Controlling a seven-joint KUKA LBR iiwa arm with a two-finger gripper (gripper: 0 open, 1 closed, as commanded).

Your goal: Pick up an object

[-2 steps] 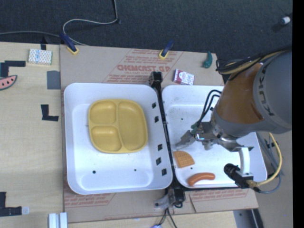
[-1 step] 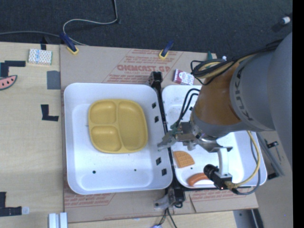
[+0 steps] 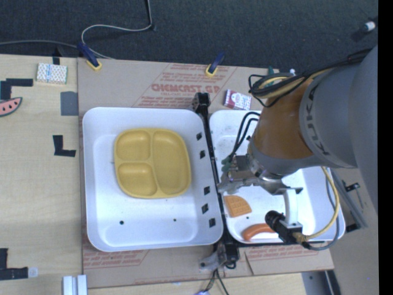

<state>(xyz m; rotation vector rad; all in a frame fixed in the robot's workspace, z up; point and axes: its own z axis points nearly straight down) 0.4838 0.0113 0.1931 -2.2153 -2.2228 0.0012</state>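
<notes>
Centrally, glossy yellow three-compartment plate [image 3: 151,163], rounded corners.

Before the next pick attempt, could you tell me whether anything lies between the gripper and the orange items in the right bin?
Nothing visible does: the gripper hangs just above the waffle-like orange piece, with bare bin floor around.

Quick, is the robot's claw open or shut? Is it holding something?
Gripper: cannot be told; it hangs over the right bin, near the orange waffle-like piece.
</notes>
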